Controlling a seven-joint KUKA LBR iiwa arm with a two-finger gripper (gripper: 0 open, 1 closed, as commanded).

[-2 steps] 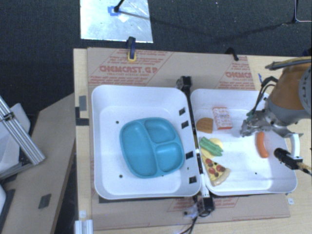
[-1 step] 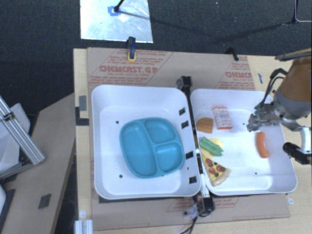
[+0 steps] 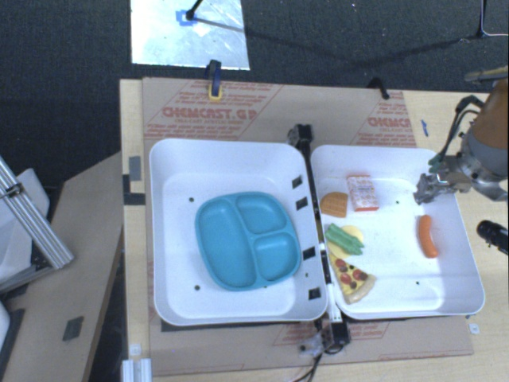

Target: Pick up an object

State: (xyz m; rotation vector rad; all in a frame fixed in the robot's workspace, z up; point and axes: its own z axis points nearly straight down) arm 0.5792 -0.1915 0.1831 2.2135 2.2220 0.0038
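A grey, rounded metal arm (image 3: 487, 153) with an orange band above the wrist was seen. Thin dark cables were looped beside it, and a small grey metal two-finger gripper (image 3: 427, 188) was fitted.

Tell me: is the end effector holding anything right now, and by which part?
Nothing is held. The end effector hangs over the right bin's far right edge, above the orange sausage.
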